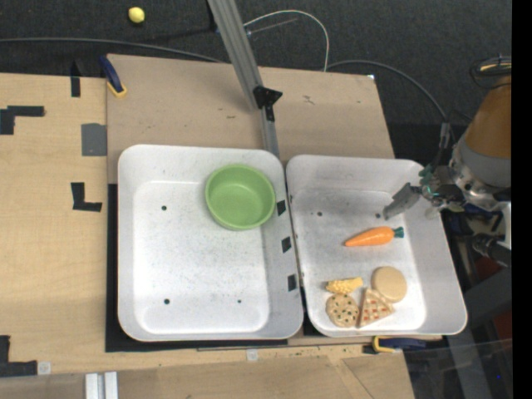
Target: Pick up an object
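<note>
Two white bins (133, 223) bear no readable writing; the pincer (399, 204), grip state unclear, hangs above the carrot (369, 238).

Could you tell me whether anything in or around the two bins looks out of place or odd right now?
Little stands out. A small yellow ball lies on the dark floor beyond the bench, away from both bins. Otherwise, the green bowl sits upright in the left bin, and the carrot and other toy foods lie loose in the right bin.

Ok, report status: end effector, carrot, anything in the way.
End effector over right bin, above carrot. Carrot loose on bin floor. Nothing between them.
</note>
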